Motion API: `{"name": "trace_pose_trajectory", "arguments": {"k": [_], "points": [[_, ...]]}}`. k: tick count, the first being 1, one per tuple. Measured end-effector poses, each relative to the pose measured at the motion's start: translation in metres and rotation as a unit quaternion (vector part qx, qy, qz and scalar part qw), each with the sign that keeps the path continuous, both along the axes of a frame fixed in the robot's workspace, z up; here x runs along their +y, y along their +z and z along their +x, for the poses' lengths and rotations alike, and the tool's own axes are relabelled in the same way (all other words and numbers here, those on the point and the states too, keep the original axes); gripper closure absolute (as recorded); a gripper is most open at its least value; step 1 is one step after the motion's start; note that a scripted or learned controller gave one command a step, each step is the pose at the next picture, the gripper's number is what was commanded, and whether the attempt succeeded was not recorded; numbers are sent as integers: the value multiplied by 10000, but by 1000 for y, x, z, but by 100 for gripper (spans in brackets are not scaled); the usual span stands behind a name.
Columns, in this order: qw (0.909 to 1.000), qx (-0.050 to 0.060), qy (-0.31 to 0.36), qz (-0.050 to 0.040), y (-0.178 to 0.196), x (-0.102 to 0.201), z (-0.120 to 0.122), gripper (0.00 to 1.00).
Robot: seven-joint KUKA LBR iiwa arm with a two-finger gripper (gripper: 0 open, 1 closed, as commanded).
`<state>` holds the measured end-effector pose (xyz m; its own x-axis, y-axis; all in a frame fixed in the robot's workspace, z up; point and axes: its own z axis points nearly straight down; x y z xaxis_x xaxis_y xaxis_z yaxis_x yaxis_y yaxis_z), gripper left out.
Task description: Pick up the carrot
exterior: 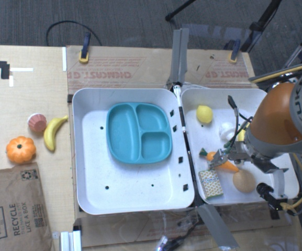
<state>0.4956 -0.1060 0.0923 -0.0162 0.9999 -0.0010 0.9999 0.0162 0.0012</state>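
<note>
The carrot [225, 166] is a small orange piece lying in the right bin [192, 140], left of centre, with its green-tipped end [207, 153] pointing left. My gripper [223, 157] is down in that bin directly over the carrot and covers its middle. The grey arm with its orange band [276, 116] comes in from the right above the bin's right half.
The right bin also holds a yellow lemon [204, 114], a white object [226, 131], a tan ball [243, 181] and a speckled packet [210, 184]. A teal divided plate [138, 132] lies in the left bin. A pumpkin [20, 149], banana [53, 133] and pink cup [37, 123] sit on the bench.
</note>
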Motion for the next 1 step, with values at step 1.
{"name": "trace_pose_trajectory", "arguments": {"k": [1], "points": [[10000,18,-20,5,8,0,-1,100]]}}
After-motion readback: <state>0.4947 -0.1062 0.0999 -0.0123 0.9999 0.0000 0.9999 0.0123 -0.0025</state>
